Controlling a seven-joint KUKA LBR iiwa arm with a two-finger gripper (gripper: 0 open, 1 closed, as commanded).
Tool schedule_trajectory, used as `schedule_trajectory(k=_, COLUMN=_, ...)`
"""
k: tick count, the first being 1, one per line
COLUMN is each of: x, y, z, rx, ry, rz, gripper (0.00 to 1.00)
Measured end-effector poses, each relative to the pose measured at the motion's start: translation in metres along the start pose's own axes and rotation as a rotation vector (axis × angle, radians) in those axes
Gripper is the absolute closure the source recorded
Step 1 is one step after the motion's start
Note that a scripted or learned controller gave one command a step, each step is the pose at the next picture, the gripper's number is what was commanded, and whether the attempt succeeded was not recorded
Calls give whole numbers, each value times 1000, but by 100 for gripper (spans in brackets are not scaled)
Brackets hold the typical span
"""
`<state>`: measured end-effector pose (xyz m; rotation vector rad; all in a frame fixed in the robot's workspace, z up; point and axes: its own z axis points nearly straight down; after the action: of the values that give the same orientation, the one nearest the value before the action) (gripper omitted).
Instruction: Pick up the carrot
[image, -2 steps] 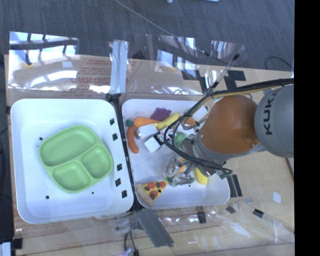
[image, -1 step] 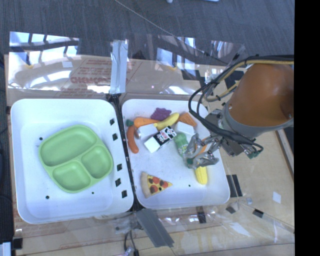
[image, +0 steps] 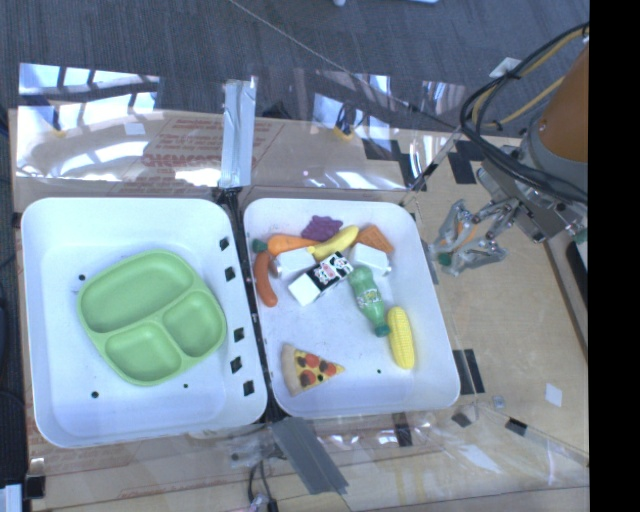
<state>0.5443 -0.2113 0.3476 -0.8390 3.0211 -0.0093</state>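
The carrot (image: 287, 243) is a slim orange piece lying flat at the back left of the right bin (image: 432, 300), partly tucked under a yellow banana (image: 337, 241). My gripper (image: 455, 240) hovers outside that bin, just past its right rim and well to the right of the carrot. Its fingers are spread open with nothing between them. The arm comes in from the upper right.
The right bin also holds a reddish sausage (image: 264, 279), an orange wedge (image: 376, 239), purple grapes (image: 321, 227), a milk carton (image: 318, 277), a green bottle (image: 368, 298), corn (image: 401, 337) and a pizza slice (image: 307, 367). In the left bin (image: 45, 330) lies a green divided plate (image: 150, 316).
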Motion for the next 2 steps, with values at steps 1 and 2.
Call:
schedule_trajectory(k=1, x=-56, y=-33, z=-69, rx=-2, ry=0, rz=-139, gripper=100)
schedule_trajectory(k=2, x=25, y=16, z=-11, rx=-9, ry=4, rz=-240, gripper=100)
